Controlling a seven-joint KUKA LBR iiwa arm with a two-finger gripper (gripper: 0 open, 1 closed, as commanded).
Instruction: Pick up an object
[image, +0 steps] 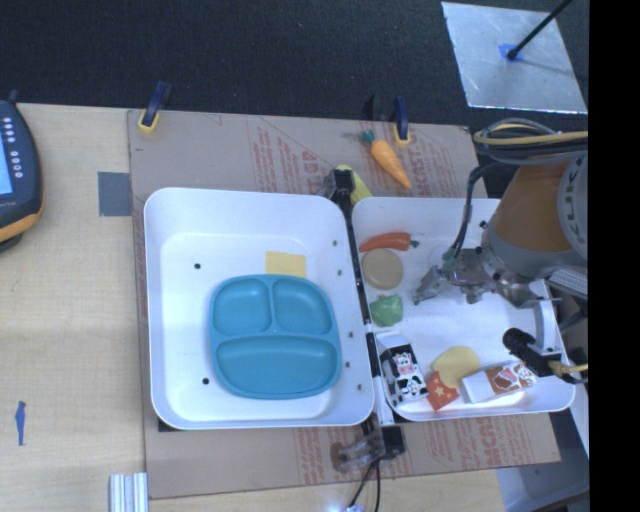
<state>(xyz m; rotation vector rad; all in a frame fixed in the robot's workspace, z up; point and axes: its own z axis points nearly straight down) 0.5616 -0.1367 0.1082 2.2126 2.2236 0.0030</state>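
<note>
My gripper (437, 283) hangs over the right bin (500, 415), near its middle, at the end of the grey arm with the orange band (535, 215). Just left of it lie a round tan disc (382, 268), a red chili (386, 241) and a green lump (386, 308). Nothing shows between the gripper and these items. Along the bin's front edge sit a small cow-patterned carton (402, 367), a yellow piece (456, 362), a red piece (443, 391) and a white box (498, 383).
The left bin (170, 300) holds a blue divided plate (274, 336) and a yellow square (286, 264). A toy carrot (390, 162) lies on the cardboard behind the bins. A handheld pendant (15, 170) sits at the far left. Clamps hold the cardboard's back edge.
</note>
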